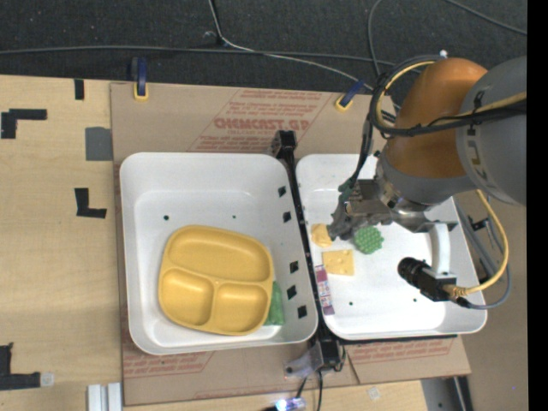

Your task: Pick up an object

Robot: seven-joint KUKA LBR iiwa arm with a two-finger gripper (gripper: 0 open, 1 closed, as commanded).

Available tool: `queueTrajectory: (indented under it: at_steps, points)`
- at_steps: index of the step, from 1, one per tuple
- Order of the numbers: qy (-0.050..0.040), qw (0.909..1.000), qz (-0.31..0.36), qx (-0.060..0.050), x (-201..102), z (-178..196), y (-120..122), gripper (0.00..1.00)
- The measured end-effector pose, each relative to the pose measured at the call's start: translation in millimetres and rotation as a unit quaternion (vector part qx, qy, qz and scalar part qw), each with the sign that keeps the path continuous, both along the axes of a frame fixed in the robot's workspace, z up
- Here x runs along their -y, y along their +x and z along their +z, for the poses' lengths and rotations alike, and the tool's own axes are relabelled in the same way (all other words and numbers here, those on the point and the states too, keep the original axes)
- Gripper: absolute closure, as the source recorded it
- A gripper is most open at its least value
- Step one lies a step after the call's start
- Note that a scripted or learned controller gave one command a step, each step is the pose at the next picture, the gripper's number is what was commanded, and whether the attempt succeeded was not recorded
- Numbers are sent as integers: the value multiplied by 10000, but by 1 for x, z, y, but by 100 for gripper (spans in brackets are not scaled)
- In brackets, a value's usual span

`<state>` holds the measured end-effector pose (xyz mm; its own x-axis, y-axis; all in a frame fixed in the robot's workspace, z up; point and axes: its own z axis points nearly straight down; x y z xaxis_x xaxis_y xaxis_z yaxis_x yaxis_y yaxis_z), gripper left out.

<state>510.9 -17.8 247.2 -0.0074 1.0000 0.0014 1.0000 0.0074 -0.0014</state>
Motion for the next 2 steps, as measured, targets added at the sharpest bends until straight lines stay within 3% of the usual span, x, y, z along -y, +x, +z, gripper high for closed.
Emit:
queueTrajectory:
  at_steps: [2]
  points:
    - [-4, 10000, -5, -2, -89, -3, 15, 100]
